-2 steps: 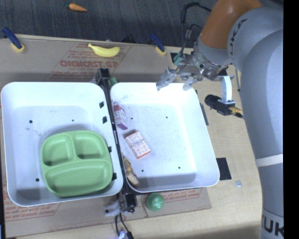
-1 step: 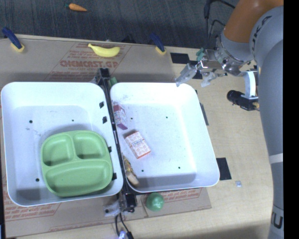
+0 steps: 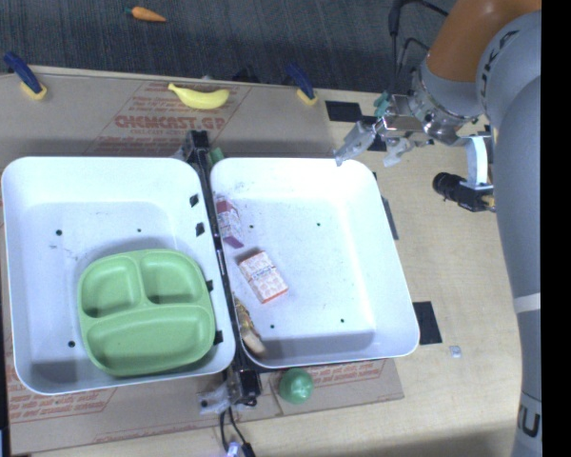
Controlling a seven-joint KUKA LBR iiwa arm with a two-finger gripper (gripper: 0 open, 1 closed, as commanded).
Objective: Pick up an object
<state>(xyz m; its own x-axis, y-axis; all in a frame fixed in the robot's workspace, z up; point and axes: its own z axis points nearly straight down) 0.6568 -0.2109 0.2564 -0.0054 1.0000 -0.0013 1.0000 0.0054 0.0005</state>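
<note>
Nearest, a green ball [image 3: 296, 385] is seen below the right bin [image 3: 390, 284]; above its corner, the gripper [image 3: 373, 148] is spread open, nothing held.

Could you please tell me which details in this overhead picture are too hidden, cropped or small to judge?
- Claw, camera view: small and blurred; whether it grips anything is unreadable.
- Small box in the right bin: print too small to read.
- Item at the bins' shared wall: partly hidden by the rim, identity unclear.
- Arm: cut off by the top and bottom edges.
</note>
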